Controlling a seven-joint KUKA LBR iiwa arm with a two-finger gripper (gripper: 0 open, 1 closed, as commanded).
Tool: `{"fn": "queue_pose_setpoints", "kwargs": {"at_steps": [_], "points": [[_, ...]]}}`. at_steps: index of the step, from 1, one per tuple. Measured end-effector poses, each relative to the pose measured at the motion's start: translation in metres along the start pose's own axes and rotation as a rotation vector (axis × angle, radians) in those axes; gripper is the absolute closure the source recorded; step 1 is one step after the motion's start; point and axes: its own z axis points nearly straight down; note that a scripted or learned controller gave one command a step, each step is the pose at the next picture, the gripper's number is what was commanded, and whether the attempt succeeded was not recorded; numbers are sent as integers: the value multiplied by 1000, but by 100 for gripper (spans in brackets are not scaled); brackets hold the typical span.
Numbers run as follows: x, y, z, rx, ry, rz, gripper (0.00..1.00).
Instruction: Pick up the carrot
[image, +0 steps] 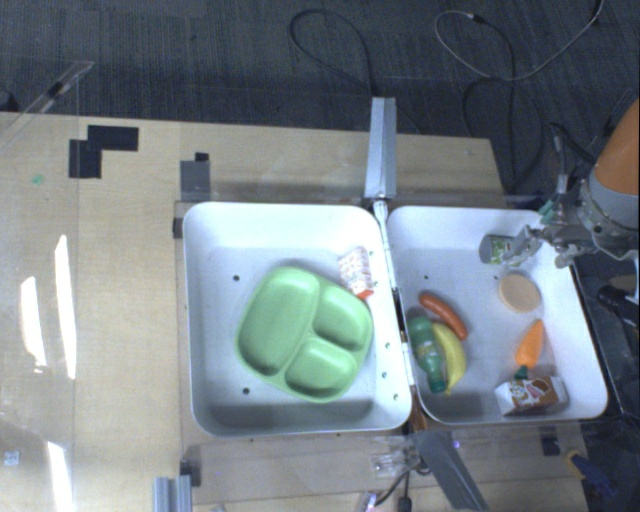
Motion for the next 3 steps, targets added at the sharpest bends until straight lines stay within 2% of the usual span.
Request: {"fn": "queue_pose_setpoints", "kwargs": {"at_steps": [1, 2, 3], "points": [[29, -43, 33, 0, 0, 139, 0], [6, -76, 96, -5, -1, 115, 0], [7, -73, 85, -12, -1, 113, 100]]}}
